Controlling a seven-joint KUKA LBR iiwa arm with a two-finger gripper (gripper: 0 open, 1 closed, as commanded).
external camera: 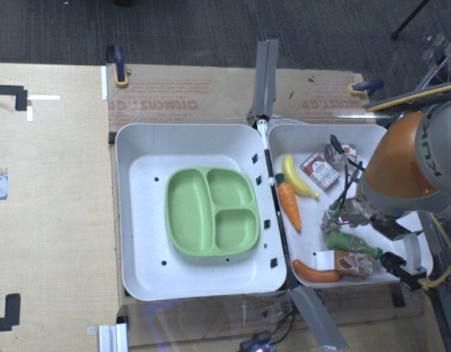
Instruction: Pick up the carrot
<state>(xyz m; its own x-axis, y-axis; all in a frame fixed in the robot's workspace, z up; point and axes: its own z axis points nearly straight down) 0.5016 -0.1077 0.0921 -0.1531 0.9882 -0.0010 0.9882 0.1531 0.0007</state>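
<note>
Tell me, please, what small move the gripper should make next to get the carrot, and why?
Probably shift the gripper toward the left bin's side, until it sits above the carrot. The gripper hangs over the middle of the right bin, while the carrot lies apart from it by the divider, just beside the banana, so it likely needs centring before descending.

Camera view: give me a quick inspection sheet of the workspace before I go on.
Surface: two white bins; left bin holds a green divided plate.
Job's things: carrot lies in the right bin, near the divider, beside a banana.
Clutter: red-and-white packet, sausage, green-capped bottle.
Grippers: tool sits right of the carrot, apart from it.
Cables: black ones near the wrist.
Surroundings: wooden bench, blue clamps, dark floor.
</note>
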